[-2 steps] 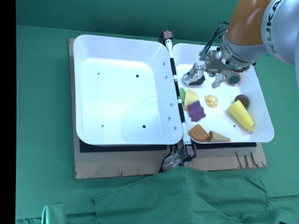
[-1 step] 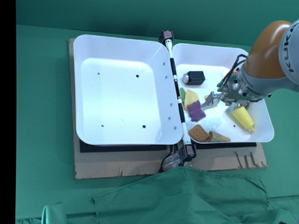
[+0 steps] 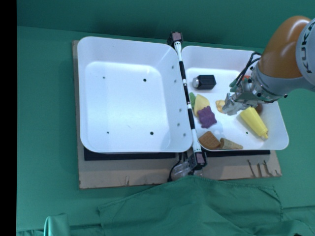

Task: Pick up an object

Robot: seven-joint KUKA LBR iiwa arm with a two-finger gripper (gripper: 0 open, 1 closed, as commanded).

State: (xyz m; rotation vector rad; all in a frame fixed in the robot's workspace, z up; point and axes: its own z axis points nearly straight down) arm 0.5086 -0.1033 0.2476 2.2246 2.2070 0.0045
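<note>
The arm [image 3: 290,58] shows as a thick, rounded body — its uppermost visible segment a smooth, glossy orange dome, catching a soft highlight along the top. Beside it, at the picture's right margin, a pale grey shell carries dark blue lettering, cut off by the frame so that just a few letters can be read. Below the orange band comes a grey cylindrical wrist, lighter at the rim. Thin black cables loop out from the wrist's left side and run down toward the tool [image 3: 231,104] — a small metallic, silvery-grey assembly with darker parts, too small and blurred to make out screws or finer detail.
</note>
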